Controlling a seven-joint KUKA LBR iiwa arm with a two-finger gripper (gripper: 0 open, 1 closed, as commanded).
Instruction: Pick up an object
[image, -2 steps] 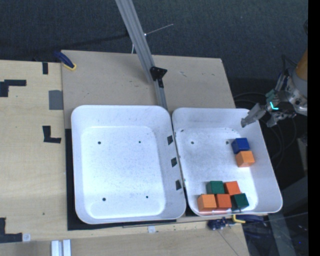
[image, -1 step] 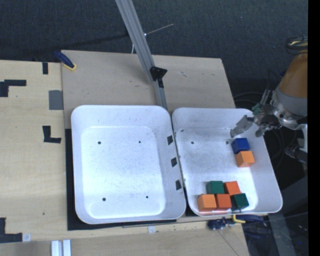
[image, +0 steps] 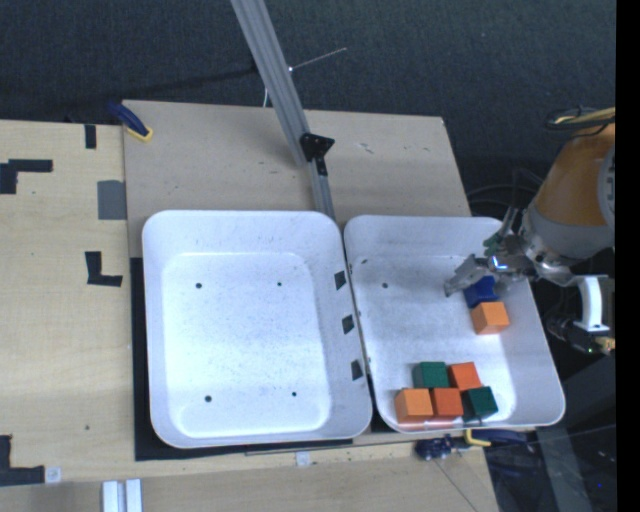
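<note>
Camera view: gripper sits low over the right bin, upper right part, arm coming in from the right with its orange band showing. Fingers look spread apart, pointing left and down toward the bin floor; nothing visible between them.

Blue block sits right by the fingers, just under and slightly right of the tips; can't tell if a finger touches it, partly hidden by the gripper body. Orange block lies just below the blue one, touching or nearly so, a bit further from the fingers toward the near side.

Cluster of five blocks well below the fingers, at the bin's near edge: green block and orange-red block in the back row, orange block, orange-red block and dark green block in the front row, all packed touching.

Left bin is well left of the fingers, touching the right bin along the middle seam. Grey metal rail runs diagonally above the bins, up and left of the fingers.
</note>
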